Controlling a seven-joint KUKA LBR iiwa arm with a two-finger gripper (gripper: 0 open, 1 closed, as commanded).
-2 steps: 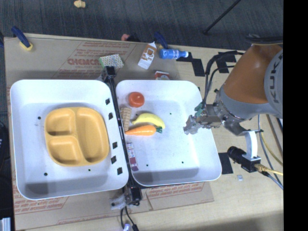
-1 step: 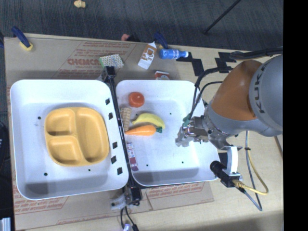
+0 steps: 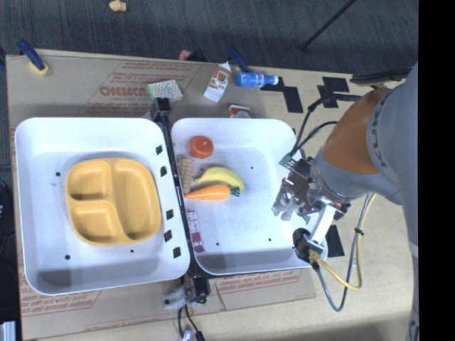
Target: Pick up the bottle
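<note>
I see the grey 2-finger gripper low over the right edge of the right shallow white bin; I cannot tell how it is set or whether it has anything. The small blue plastic bottle lies on its side on the bench behind that bin. Inside lie a yellow banana, orange carrot and red tomato. A yellow divided plate fills the left bin.

Arm: smooth grey housing with a broad orange band above the wrist. Wrist assembly: bare metallic pincer hardware, a white bracket, black cabling and one yellow cable (looped below).
</note>
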